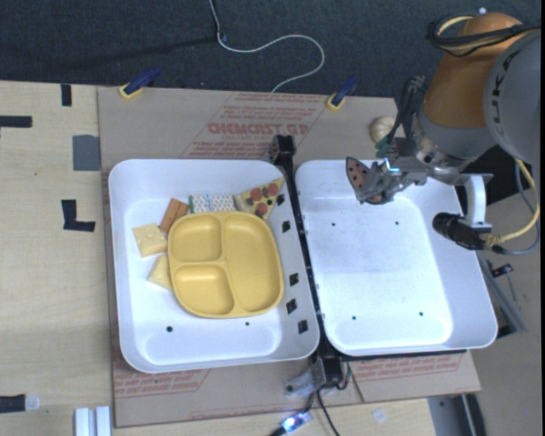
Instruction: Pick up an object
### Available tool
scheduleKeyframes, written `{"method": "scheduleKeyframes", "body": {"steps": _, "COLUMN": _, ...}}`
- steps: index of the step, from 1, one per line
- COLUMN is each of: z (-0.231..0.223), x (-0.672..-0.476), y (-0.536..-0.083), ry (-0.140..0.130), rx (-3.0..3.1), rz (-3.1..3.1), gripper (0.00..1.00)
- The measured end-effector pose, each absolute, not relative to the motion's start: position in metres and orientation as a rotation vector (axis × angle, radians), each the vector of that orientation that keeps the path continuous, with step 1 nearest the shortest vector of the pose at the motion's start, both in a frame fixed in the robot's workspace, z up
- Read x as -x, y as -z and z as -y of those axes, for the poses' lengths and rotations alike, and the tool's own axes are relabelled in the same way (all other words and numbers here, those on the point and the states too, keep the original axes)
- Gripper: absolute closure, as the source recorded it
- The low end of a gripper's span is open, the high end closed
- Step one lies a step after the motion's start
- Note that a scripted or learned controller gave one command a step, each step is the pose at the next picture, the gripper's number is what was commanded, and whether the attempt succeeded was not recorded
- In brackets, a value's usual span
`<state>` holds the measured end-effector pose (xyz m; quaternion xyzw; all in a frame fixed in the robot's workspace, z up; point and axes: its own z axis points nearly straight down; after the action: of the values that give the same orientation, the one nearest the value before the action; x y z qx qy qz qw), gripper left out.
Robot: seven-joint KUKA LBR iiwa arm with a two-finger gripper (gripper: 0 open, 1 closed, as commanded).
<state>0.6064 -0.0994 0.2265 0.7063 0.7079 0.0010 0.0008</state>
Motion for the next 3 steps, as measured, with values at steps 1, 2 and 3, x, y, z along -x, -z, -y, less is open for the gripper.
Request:
{"method": "scheduleKeyframes", "body": {"steps": 1, "z": 0.055, "x": -0.628, "y": -0.217, "ry": 0.0, "rx": -2.216, "rz": -2.229, "gripper": 1.0}}
{"method": "scheduleKeyframes", "body": {"steps": 2, "z": -0.002, "x": -0.646, "y": -0.212, "ry": 0.0, "rx": -2.215, "rz": -2.23, "gripper": 1.0}}
{"method": "scheduleKeyframes", "body": {"steps": 3, "z": -0.023, "x": -0.65, "y": -0.214, "ry": 0.001, "rx": -2.218, "rz": -2.226, "gripper": 1.0}}
